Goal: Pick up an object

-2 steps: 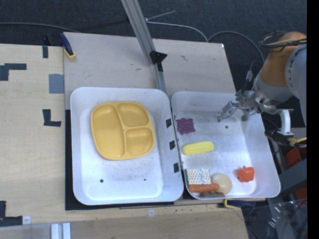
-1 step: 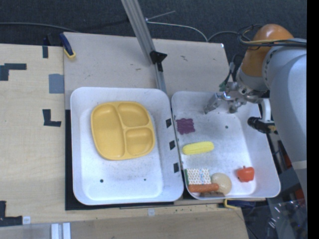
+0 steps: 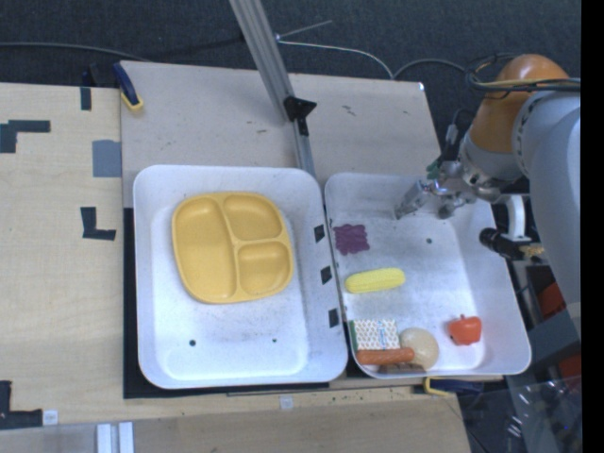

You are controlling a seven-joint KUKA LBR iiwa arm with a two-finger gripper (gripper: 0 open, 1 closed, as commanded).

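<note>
In the camera view, two white bins are being seen side by side on the bench. The left bin [image 3: 156, 281] is being occupied by one yellow divided plate [image 3: 232, 246] with three compartments. The right bin [image 3: 491, 281] is being taken as the landmark, and six small things are being counted inside it. One purple toy grape bunch [image 3: 351, 238] is lying near its left wall, toward the far half. One yellow toy corn cob [image 3: 376, 279] is lying just nearer than the grapes. In its near left corner, one patterned packet [image 3: 376, 332] is sitting, one orange-red toy sausage [image 3: 385, 356] is lying beside it against the near wall, and one cream round toy [image 3: 421, 345] is touching the sausage. One red-orange toy pepper [image 3: 464, 329] is sitting toward its near right side. The gripper [image 3: 422, 198] is being held over the bin's far end, well apart from all six things, with nothing between its fingers; whether they are spread or closed cannot be told.
</note>
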